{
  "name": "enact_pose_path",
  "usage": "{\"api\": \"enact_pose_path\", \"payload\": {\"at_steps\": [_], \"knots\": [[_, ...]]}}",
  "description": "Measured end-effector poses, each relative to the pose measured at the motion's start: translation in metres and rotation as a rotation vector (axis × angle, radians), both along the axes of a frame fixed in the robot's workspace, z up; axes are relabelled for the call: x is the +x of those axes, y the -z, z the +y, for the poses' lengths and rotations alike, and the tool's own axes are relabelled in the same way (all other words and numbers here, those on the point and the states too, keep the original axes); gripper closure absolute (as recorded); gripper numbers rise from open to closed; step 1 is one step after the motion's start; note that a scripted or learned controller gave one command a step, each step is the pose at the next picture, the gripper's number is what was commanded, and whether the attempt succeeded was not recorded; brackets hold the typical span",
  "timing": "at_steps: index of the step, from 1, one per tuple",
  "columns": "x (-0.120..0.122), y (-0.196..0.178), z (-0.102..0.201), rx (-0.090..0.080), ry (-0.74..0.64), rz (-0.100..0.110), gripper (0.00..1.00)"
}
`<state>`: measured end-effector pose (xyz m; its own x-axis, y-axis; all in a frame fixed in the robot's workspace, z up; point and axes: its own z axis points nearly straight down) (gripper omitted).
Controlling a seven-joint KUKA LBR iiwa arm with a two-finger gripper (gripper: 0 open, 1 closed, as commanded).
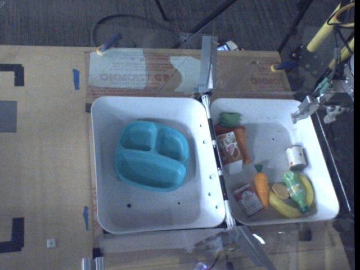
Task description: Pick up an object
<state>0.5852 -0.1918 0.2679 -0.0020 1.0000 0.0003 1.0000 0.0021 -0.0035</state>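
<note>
The right bin (281,131) holds several toy groceries. A green item (228,118) lies at its far left corner, with a red and white packet (227,147) and an orange stick (242,143) just below it. A small can (296,157) lies on its side near the right wall. At the front sit a carrot (261,188), a small red box (247,199), a yellow banana (288,206) and a green bottle (296,189). My gripper (304,109) hovers over the bin's far right rim, away from all of them, with nothing seen in it.
The left bin (107,207) bears a blue divided plate (152,154). A metal divider (206,66) stands behind the gap between the bins. Cardboard and a wooden bench surround them; cables and yellow parts crowd the far right.
</note>
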Motion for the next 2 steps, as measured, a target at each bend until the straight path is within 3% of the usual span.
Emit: {"api": "enact_pose_path", "payload": {"at_steps": [1, 2], "knots": [[0.001, 0.157, 0.019, 0.001, -0.090, 0.000, 0.00], [-0.045, 0.182, 0.023, 0.000, -0.397, -0.009, 0.00]]}}
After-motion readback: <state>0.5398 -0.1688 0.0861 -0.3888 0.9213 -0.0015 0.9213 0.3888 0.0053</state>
